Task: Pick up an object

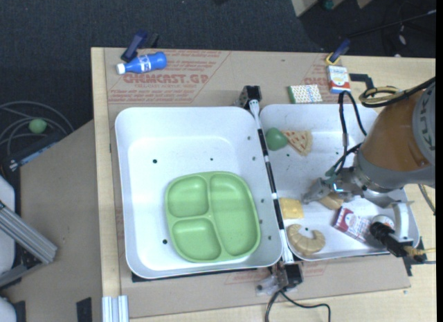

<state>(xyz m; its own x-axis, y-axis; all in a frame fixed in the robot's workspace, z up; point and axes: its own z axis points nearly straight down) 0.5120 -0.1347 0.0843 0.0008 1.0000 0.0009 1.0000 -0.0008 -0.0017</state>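
Camera view, from above at a slant: two white bins side by side on the bench. Left bin [138, 140] has a green divided plate [211, 215] w/ three compartments, sitting toward its near right part.

Right bin [304, 114] holds several small objs: a green rounded piece [275, 138] at far left, touching a tan wedge w/ holes [299, 141] just beside it; a yellow block [291, 209] near the divider; a curved tan pastry-like piece [306, 239] at the near edge; a red-and-white packet [353, 224] further right.

Arm [398, 147] comes in from the right, orange band over the right bin. Gripper [325, 192] is low in mid-bin, btwn the yellow block and the packet. Fingers too blurred – can't tell how wide they stand or if anything's in them.

Bench beyond the bins: blue-white bottle [142, 63], small cards [306, 93].
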